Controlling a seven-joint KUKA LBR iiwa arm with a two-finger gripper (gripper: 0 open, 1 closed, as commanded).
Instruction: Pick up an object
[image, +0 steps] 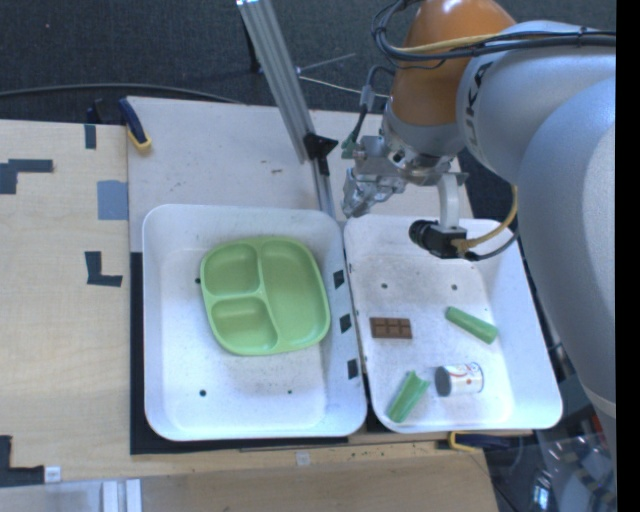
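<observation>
My gripper (357, 200) hangs over the far left corner of the right bin (530, 395), close to the wall shared with the left bin. In the right bin lie a brown chocolate bar (391, 327), a green stick (471, 324), a second green piece (407, 396) and a small white cylinder with a dark cap (459, 379). All of these are well in front of the gripper, toward the near side. A green divided plate (265, 295) fills the middle of the left bin (170, 400).
A slanted metal rail (285, 80) runs down to the bins' far edge beside the gripper. A black cable fitting (438, 238) hangs from the arm over the right bin's far side. A blue and yellow clamp (135, 125) lies at the bench's back left.
</observation>
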